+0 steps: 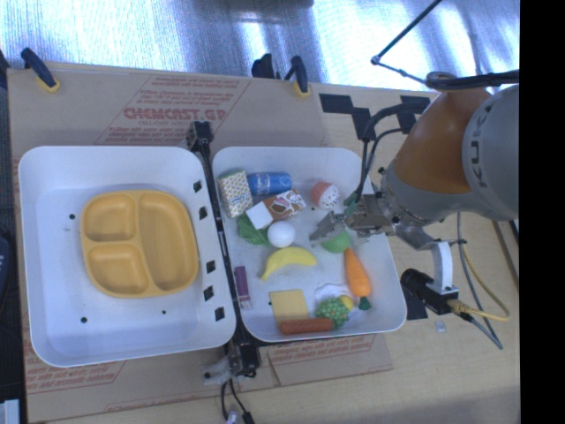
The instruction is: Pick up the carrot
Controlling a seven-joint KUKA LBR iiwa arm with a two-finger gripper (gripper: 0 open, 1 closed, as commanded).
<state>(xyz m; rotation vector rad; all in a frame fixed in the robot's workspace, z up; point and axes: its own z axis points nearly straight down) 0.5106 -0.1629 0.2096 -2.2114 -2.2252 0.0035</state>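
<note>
Crowded is the word for the right bin [381, 300], where the carrot [357, 275] lies near the right wall, its orange body running up and down with green leaves at its lower end. Just above its top sits a small green piece [336, 244], and just below and left of it a green bunch of grapes [333, 309] rests on something white. A yellow banana [289, 259] curves to the carrot's left, with a white egg [281, 234] above it and a green leaf [252, 230] beside that. Along the bin's upper part are a cream box [234, 192], a blue can [269, 183], a brown and white item [284, 205] and a reddish and white item [322, 193]. Near the lower edge lie a yellow cheese block [289, 305], a red sausage [305, 326] and, by the left wall, a small purple stick [241, 282].

Next door, the left bin [44, 325] holds a yellow divided plate [139, 241]. Both bins rest on brown cardboard [168, 104] printed in red, clamped to a pale wooden bench [459, 369], with a shiny ribbed floor beyond.

Reaching in from the right, the gripper [328, 230] hangs over the bin's upper right area, above and left of the carrot, close to the green piece. Its metal fingers look slightly parted and nothing sits between them; whether they touch anything is unclear.
</note>
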